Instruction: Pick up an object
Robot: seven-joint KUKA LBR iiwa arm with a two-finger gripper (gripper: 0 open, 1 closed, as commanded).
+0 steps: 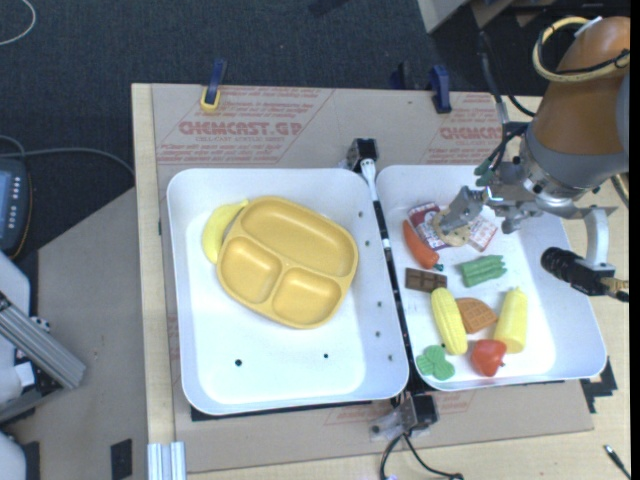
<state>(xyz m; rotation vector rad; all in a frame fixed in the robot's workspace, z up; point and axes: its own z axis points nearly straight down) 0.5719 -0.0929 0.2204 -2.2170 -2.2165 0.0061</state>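
The right bin [570, 353] holds several toy foods. Among them are an orange carrot-like piece [420, 243], a red-and-white packet [428, 222], a green bean bundle [482, 268], a brown bar [425, 280], a corn cob [448, 320], a tan bread piece [477, 315], a yellow block [512, 318], a red piece [487, 356] and a green piece [435, 363]. My gripper [466, 211] hangs low over the back of this bin, right above the packet and a second red-and-white wrapper [483, 234]. I see nothing clearly lifted.
The left bin [200, 358] carries a yellow divided plate [286, 260] with a yellow piece [214, 230] tucked under its left edge. A black divider rail [385, 258] runs between the bins. A black fitting [572, 266] on the arm overhangs the right bin's right side.
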